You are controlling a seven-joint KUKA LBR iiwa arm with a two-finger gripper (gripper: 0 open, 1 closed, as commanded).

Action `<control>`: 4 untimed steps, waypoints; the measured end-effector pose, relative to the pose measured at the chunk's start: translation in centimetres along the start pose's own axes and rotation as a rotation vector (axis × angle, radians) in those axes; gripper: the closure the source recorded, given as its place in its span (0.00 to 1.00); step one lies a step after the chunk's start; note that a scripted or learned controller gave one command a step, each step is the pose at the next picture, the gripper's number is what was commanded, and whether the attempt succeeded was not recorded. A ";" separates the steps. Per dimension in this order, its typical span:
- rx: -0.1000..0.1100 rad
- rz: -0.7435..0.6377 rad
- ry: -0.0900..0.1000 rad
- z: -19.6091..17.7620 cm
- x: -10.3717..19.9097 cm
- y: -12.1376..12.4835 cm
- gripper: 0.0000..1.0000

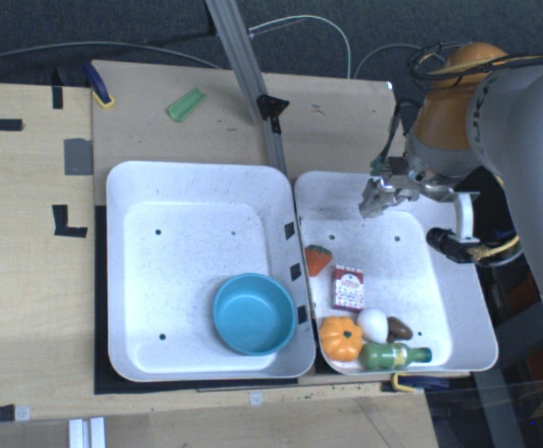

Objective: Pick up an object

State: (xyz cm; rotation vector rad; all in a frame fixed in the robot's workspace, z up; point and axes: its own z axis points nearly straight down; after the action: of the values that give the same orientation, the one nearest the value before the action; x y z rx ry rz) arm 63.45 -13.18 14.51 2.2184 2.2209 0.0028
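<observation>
Two white bins (pixel 132 250) on wooden bench (pixel 29 250) — dark carpet (pixel 66 7) behind

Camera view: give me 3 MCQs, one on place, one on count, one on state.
1. Where does the blue bowl sit?
A. left bin, near front corner
B. right bin
C. on the bench behind the bins

2. How many things lie in the right bin?
A. two
B. four
C. six

3. How does the claw stand to the things in the right bin?
A. pressed on the red box
B. at the bin's far end, apart from them
C. lifting the bottle

Key:
1 A: the bowl rests in the left bin, by the wall shared with the right one.
2 C: a carrot-like piece, red box, pumpkin, egg, brown piece, green bottle.
3 B: bare bin floor lies between the claw and the carrot-like piece.
</observation>
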 end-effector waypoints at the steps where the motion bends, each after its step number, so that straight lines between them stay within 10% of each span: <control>1: 0.000 -0.001 0.000 -4.5 0.7 0.0 1.00; 2: -0.002 -0.001 0.000 -9.8 0.8 0.2 1.00; 4: 0.006 -0.006 0.002 -7.9 10.9 -1.7 1.00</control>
State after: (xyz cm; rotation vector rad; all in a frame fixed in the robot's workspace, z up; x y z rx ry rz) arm 61.66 -2.26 22.42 2.2160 2.2311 -0.0011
